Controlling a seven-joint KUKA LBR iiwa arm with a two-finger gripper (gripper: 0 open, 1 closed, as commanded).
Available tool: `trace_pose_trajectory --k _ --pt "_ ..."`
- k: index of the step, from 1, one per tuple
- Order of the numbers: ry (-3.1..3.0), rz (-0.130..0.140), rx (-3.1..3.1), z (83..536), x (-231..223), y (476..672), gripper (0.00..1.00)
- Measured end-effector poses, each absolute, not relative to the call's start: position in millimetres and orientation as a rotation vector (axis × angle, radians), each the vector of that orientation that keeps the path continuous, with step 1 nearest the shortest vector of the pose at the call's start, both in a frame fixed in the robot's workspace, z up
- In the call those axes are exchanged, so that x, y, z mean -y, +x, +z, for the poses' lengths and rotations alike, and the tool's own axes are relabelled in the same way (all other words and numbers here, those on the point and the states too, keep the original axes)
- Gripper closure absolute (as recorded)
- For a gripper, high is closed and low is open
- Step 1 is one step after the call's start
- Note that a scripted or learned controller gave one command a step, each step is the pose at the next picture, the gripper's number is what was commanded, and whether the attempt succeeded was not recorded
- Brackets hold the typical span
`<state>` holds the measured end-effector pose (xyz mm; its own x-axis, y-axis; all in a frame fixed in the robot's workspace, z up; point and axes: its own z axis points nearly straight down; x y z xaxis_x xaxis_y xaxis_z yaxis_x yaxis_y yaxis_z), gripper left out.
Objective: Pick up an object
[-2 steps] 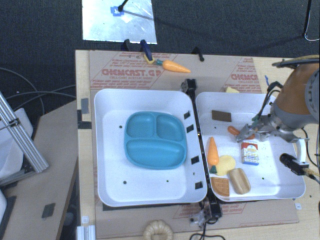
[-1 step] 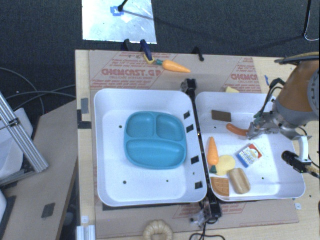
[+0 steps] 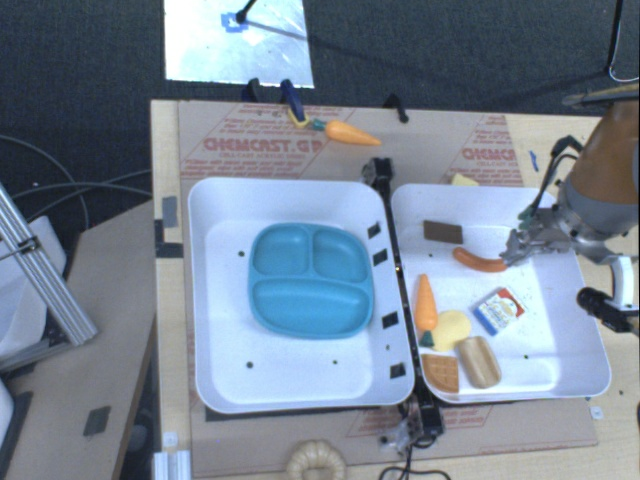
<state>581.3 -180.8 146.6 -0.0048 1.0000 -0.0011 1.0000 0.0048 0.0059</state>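
A: Count, big to small?

B: One surface [image 3: 165, 268] with a cardboard sheet [image 3: 250, 138] on it. Two white bins: left bin [image 3: 215, 298], right bin [image 3: 575, 368], side by side and touching along the middle.

A: Left bin contents?

B: One blue divided plate [image 3: 310, 278], three compartments, lying flat.

A: Right bin?

B: Seven items. One brown block [image 3: 442, 232] near the back. One sausage [image 3: 478, 260] just in front of it. One carrot [image 3: 426, 301] by the left wall. One yellow piece [image 3: 452, 326] touching the carrot's lower end. One bread roll [image 3: 479, 361] and one waffle [image 3: 440, 372] side by side at the front. One small blue-and-white packet [image 3: 499, 310] with red on it, mid-bin.

A: Outside the bins?

B: A second carrot [image 3: 348, 133] on the cardboard behind the left bin. One pale yellow scrap [image 3: 464, 179] behind the right bin.

A: Writing?

B: "CHEMCAST" in red on the cardboard, back left; a second red print back right, partly covered. Packet text too small to read.

A: Arm?

B: One gripper [image 3: 520, 245], low over the right bin, right at the sausage's right end. Jaws: cannot tell whether apart or together. Nothing visibly lifted; the sausage lies on the bin floor.
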Motion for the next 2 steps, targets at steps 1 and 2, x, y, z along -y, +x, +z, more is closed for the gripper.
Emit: trace_pose_trajectory --k 1,2 --pt "2.211 0.006 -2.224 199.7 170.7 580.6 1.00" --pt "2.212 0.004 -2.225 226.0 170.6 581.8 1.00"
